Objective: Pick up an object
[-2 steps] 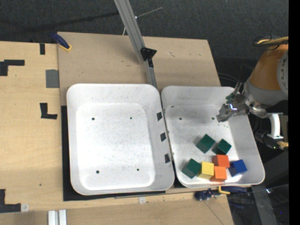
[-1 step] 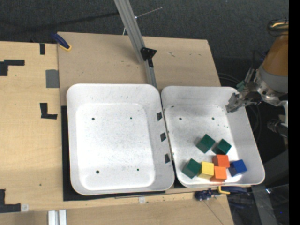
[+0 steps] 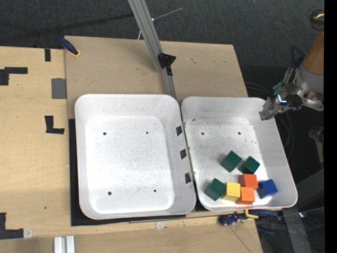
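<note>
Several small blocks lie in the near right corner of the right bin (image 3: 210,115): a green block (image 3: 230,161), a second green block (image 3: 250,165), a third green block (image 3: 215,188), a yellow block (image 3: 233,190), two orange blocks (image 3: 248,187) and a blue block (image 3: 267,187). My gripper (image 3: 269,109) hangs at the far right rim of that bin, well away from the blocks and above them in the view. Nothing shows between its fingers.
The left bin (image 3: 84,141) sits beside the right one on the wooden bench. A slanted metal pole (image 3: 150,30) runs down to the gap between the bins. Cables lie past the bench's right edge.
</note>
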`<state>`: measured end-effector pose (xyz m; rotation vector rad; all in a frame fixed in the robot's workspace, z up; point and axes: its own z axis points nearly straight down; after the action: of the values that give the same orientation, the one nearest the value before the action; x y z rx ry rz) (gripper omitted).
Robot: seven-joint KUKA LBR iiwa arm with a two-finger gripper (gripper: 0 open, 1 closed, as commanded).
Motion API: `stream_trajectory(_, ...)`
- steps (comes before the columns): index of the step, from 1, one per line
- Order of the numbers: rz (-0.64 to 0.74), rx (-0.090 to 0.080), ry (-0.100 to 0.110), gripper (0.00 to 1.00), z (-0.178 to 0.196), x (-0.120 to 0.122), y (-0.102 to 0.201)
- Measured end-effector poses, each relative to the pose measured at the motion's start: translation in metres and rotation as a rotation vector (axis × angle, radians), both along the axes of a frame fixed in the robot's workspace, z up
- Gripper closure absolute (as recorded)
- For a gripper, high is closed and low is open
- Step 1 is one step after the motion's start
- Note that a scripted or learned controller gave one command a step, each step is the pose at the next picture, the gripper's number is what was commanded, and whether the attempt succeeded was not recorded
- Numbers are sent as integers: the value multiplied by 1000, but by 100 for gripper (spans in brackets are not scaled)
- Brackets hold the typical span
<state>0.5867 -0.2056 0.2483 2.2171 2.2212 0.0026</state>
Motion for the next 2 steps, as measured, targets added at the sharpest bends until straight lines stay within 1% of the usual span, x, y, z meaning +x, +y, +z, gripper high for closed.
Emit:
stream_trajectory(1,4,2,4,100,-13,10,51)
stream_trajectory(2,4,3,4,100,-8,12,98)
